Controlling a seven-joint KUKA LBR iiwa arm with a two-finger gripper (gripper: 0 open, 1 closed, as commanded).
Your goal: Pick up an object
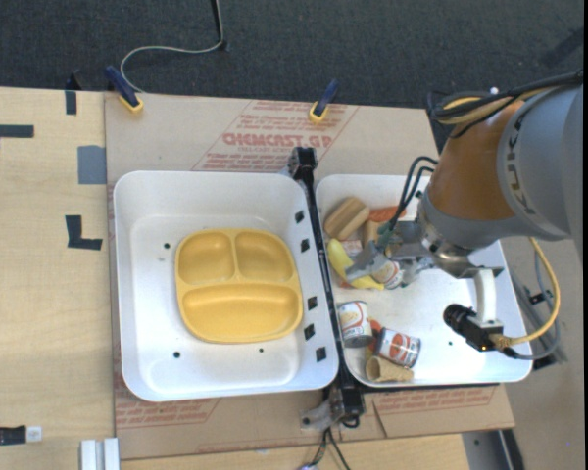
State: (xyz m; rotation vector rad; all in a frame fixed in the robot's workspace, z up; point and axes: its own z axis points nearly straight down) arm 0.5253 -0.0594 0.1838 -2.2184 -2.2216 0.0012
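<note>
Seen from the fixed overhead camera, the grey arm with its orange band reaches in from the right and lowers its gripper (377, 259) into the right bin (505, 292), directly over a yellow banana (345, 265) lying near the bin's left wall. The banana's long axis runs on a slant from upper left to lower right, its nearer end tucked under the tool; whether the tool is spread or closed on anything cannot be told from this angle. Around it are one bread roll (345, 216) just above, two cans (353, 321) below, the second can (397, 346) beside the first, and one cone (384, 368) at the front edge. The left bin (142, 360) holds one yellow divided plate (239, 284), well apart from the tool.
</note>
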